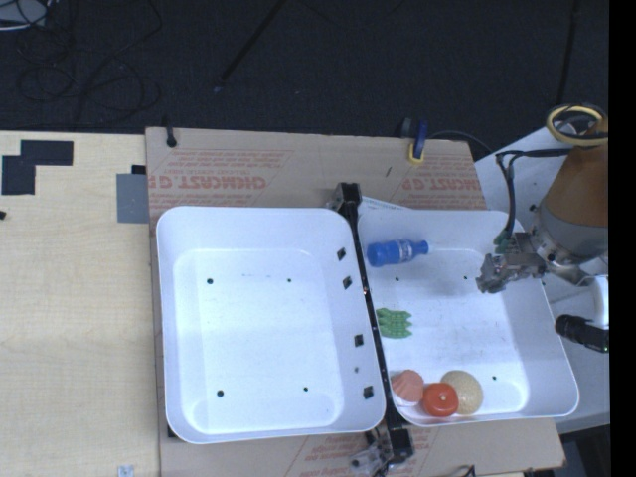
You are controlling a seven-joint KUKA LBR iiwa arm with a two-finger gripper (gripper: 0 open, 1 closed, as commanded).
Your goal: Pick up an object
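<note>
blue bottle lies well left of the claw; its grip state i cannot tell. rounded plastic could roll away from a misjudged descent.

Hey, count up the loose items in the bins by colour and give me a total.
Blue: 1, bottle
Green: 1, small leafy item
Red: 1, round item
Pink-orange: 1, round item
Tan: 1, round item
Total: 5
</note>
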